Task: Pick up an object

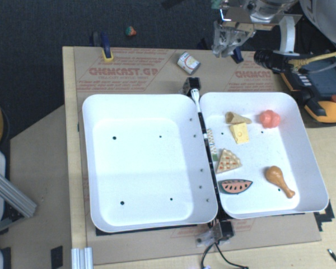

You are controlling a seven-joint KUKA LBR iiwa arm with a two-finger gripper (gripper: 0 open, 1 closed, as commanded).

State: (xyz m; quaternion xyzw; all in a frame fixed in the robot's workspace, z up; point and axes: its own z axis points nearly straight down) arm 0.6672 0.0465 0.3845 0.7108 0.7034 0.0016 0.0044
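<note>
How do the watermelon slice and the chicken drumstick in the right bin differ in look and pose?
The watermelon slice is a flat half-round, red with dark seeds and a dark rim; the chicken drumstick is plump and plain brown-orange. The slice lies near the bin's left wall, close to level across the view; the drumstick lies further right, slanting down to the right with its thin end lowest. Both are toy foods lying in the right bin, apart from each other.
</note>
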